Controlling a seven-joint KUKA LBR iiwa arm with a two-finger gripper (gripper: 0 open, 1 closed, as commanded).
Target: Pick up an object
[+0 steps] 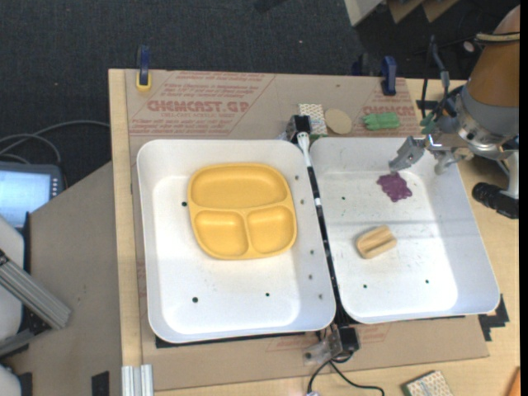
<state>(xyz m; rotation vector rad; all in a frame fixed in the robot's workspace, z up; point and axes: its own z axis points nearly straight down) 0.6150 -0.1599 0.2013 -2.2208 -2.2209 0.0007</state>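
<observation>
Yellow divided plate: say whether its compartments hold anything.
Empty. All three compartments of the yellow divided plate show bare yellow plastic; it lies flat in the left bin.

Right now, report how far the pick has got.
Nothing looks picked yet. The purple grape bunch and the tan bread piece both lie on the floor of the right bin. In hand: the gripper is above that bin's far edge, just beyond the grape bunch, with nothing between its fingers. Left: come down on an object, close and lift it.
</observation>
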